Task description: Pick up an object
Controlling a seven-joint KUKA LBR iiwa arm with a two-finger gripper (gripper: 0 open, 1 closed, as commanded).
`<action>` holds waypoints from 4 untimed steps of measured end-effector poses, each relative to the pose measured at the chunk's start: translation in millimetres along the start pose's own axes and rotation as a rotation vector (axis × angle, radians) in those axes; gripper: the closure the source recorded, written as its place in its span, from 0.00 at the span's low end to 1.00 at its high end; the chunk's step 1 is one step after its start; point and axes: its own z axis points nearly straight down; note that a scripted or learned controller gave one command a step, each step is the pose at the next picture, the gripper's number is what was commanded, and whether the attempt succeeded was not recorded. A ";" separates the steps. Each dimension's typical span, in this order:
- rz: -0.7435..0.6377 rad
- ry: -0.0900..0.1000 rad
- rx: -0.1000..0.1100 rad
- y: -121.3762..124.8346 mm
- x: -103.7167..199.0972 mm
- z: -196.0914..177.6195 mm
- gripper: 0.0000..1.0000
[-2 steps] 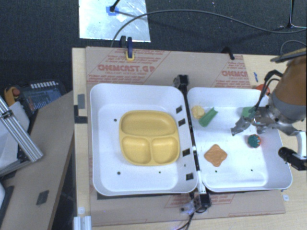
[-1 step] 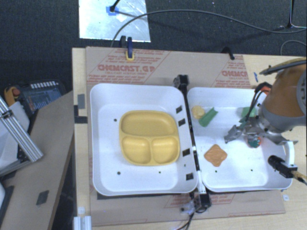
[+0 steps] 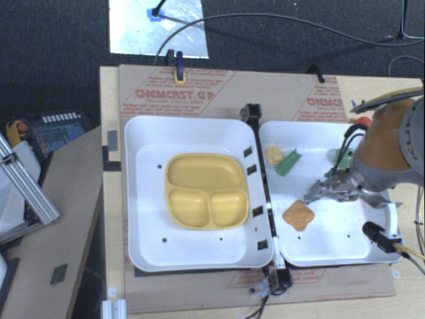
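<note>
On the left of the desk [image 3: 109, 198], which is covered by a printed cardboard sheet, sits the left white bin [image 3: 143, 244]. It holds a yellow divided tray [image 3: 202, 190] with one long section at the far side and two smaller ones nearer the camera, lying flat near the bin's middle.

A black hinged divider [image 3: 260, 185] runs between the two bins.

In the right white bin [image 3: 319, 248], three small things lie close to its left wall. At the far side is a pale yellow lump [image 3: 273, 155], with a green wedge-shaped piece [image 3: 288, 163] touching or just beside it on its right. Nearer the camera, well apart from those two, lies a flat orange-brown piece [image 3: 298, 214] with a lobed outline, perhaps toy food.

My gripper [image 3: 317, 193] reaches in from the right, low over the right bin's floor, its tip just above and to the right of the orange-brown piece. I cannot tell how the gripper is set; nothing is visibly grasped.

I judge this to be the approach step, with the pick not yet made. The orange-brown piece looks like the nearest candidate. The next move calls for bringing my tip down squarely over it, since it lies flat and gives little edge to catch.
</note>
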 end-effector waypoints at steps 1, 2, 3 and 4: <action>0.000 -0.001 -0.005 1.5 -0.5 -12.8 1.00; -0.003 -0.003 -0.010 8.5 -0.9 -76.3 1.00; -0.003 -0.003 -0.010 2.3 4.3 -132.9 1.00; -0.003 -0.002 -0.006 3.4 4.2 -141.9 1.00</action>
